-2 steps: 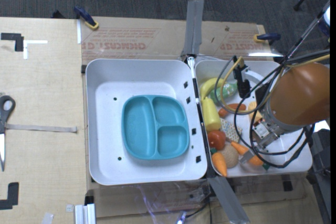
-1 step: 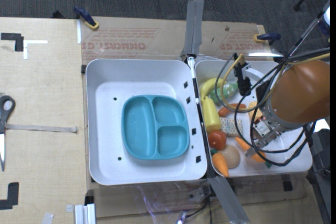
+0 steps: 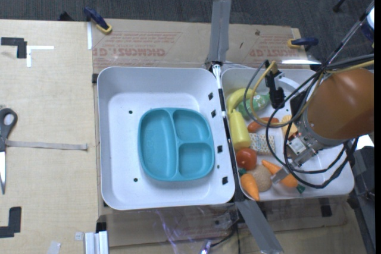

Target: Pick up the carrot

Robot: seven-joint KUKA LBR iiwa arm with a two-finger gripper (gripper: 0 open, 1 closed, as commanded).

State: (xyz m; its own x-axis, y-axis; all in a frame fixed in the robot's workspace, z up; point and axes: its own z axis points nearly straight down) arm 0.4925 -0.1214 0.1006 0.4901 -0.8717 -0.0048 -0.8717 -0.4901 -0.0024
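Observation:
An orange carrot lies pointing toward the front left corner of the right bin. A second slim orange piece lies just to its right, running toward a green tip. My gripper hangs low over the right bin's middle, below the orange band, and cables wrap around it. It sits up and to the right of the carrot, close to the slim orange piece. Nothing can be seen held in it.
The right bin also holds a banana, a yellow cob, a red tomato, a beige lump and a speckled white piece. A teal divided plate lies in the left bin. Scissors rest at far left.

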